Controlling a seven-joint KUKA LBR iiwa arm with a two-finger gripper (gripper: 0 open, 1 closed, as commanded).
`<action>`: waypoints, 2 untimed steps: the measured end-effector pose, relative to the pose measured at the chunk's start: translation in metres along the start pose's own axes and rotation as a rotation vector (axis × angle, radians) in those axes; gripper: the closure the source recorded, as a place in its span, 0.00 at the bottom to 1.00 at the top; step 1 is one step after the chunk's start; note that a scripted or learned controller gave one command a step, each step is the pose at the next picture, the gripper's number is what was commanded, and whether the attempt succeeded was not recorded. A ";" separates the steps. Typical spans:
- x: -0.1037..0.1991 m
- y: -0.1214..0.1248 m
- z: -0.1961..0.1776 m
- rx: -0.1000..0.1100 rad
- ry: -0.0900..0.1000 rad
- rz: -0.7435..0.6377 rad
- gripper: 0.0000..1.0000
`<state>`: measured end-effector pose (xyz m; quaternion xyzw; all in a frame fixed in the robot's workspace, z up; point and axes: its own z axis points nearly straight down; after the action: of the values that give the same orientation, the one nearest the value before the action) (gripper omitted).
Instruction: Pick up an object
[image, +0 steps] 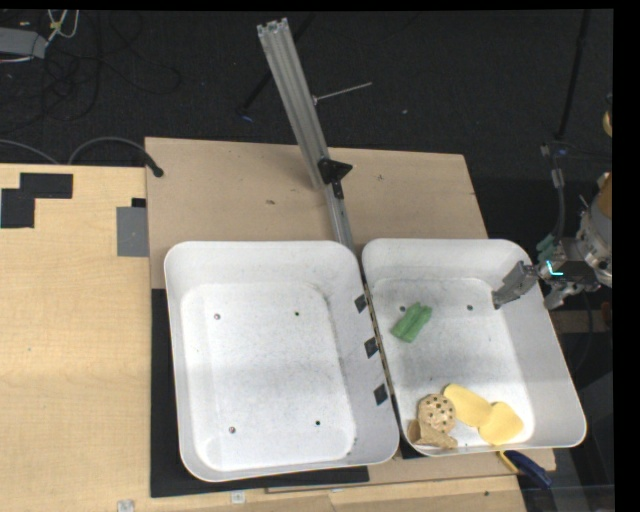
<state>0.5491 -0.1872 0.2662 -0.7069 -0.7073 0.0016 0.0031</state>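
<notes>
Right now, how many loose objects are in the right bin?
3: a green piece near the bin's middle, a yellow piece at the near edge, and a tan perforated piece touching it. More may hide beneath.

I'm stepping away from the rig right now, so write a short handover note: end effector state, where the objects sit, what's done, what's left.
End effector: at the right bin's right rim, upper part, with nothing seen between its fingers; open or shut cannot be told.
Objects, all in the right bin: green piece left of centre; yellow object near the front edge; tan perforated object just left of the yellow one, touching or nearly so.
Left bin: beside the right bin.
Done: no pickup yet.
Left: go down on one object, grasp it, lift it. The green piece lies apart from the others, so is probably easiest.
</notes>
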 end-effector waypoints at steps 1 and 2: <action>0.000 0.001 -0.002 -0.004 -0.001 0.001 0.00; 0.004 -0.004 0.043 0.001 0.000 0.001 0.00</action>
<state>0.5448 -0.1831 0.2233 -0.7072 -0.7070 0.0017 0.0034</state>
